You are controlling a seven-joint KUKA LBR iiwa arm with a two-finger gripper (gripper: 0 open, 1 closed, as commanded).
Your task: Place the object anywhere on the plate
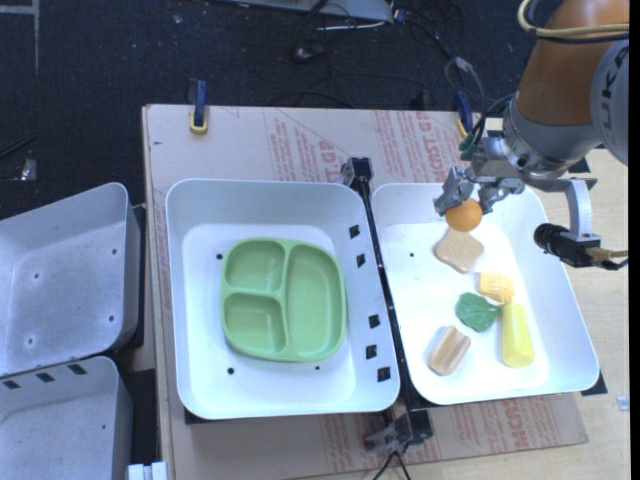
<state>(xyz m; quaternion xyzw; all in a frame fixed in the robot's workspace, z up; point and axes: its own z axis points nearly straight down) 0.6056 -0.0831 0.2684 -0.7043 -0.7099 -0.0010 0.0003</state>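
The tool [466, 204] is located above the far part of the right bin [575, 313], with an orange ball [463, 216] pinched between its fingers. The ball is held clear of the bin floor, just above a beige bread-like piece [459, 253]. Four further items are seen in the right bin: a small yellow block [496, 287], a green leafy piece [477, 312], a long yellow item [516, 335] and a tan roll [448, 350]. A green plate [284, 299] with three compartments is seated in the middle of the left bin [190, 288], well apart from the ball. Both bins are carried side by side on the desk [260, 138].
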